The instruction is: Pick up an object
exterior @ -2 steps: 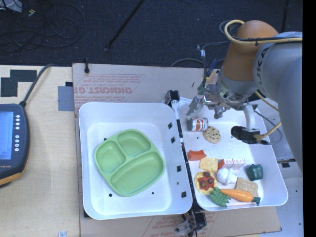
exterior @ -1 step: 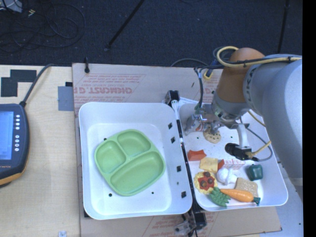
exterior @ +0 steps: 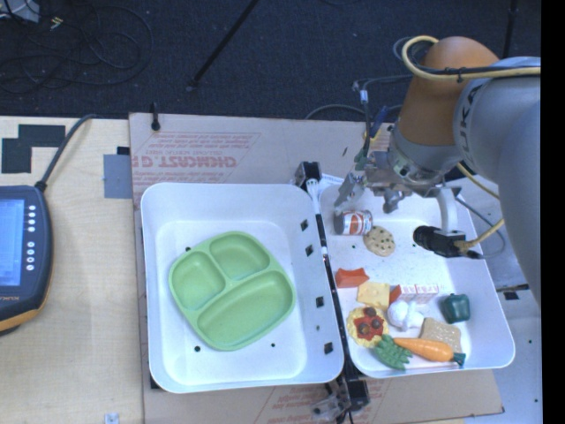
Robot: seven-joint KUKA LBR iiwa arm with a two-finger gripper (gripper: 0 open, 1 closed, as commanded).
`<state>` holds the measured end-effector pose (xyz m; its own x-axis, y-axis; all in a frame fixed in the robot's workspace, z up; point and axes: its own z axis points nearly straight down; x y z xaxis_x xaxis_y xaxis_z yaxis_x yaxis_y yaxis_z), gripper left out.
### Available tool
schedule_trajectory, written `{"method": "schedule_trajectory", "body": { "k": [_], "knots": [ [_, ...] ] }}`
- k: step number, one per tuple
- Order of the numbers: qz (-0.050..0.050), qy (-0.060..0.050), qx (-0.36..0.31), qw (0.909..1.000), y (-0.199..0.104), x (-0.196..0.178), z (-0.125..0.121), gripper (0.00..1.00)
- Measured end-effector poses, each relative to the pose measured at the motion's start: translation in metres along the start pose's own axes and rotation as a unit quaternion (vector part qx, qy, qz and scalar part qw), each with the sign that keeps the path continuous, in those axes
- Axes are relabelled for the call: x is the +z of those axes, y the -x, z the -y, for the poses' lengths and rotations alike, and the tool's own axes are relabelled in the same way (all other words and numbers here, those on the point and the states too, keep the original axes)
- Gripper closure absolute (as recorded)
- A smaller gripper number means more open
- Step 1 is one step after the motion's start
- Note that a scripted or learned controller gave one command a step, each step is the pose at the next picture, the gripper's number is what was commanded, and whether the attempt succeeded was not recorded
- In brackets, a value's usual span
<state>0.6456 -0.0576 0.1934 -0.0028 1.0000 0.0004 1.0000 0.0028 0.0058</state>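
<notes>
Small can (exterior: 353, 223): I see it lying on its side at the back left of the right bin (exterior: 494, 276), a short cylinder with a red and white label and a metallic end. It sits just beside the bin's left wall.
Gripper (exterior: 369, 200): I read its two grey fingers as spread apart, with nothing between them. It hangs just above the can, and I cannot tell if it touches.
Arm: I see it reaching in from the right, grey and smooth, the orange band rounded above the wrist and the wrist pointing down into the bin.
Cookie (exterior: 380, 240): one, round, tan and speckled, just right of the can.
Front cluster, one of each:
- a red wedge (exterior: 351, 277)
- a yellow cheese square (exterior: 374, 293)
- a round pizza (exterior: 366, 325)
- a white bulb (exterior: 402, 312)
- a dark green pepper (exterior: 455, 307)
- a tan cracker (exterior: 439, 332)
- an orange carrot (exterior: 424, 349)
- a leafy green piece (exterior: 388, 353)
Left bin (exterior: 159, 237): I count one glossy green plate (exterior: 231, 288) with three compartments, tilted in plan.
Bins: two, white and shallow, side by side on brown cardboard (exterior: 194, 157).
</notes>
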Motion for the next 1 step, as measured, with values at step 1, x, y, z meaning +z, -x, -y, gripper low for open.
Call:
{"method": "schedule_trajectory", "body": {
  "k": [1],
  "knots": [
    [0.000,-0.004,0.001,1.0000,0.0260,0.0958,0.0024,0.00]
  ]
}}
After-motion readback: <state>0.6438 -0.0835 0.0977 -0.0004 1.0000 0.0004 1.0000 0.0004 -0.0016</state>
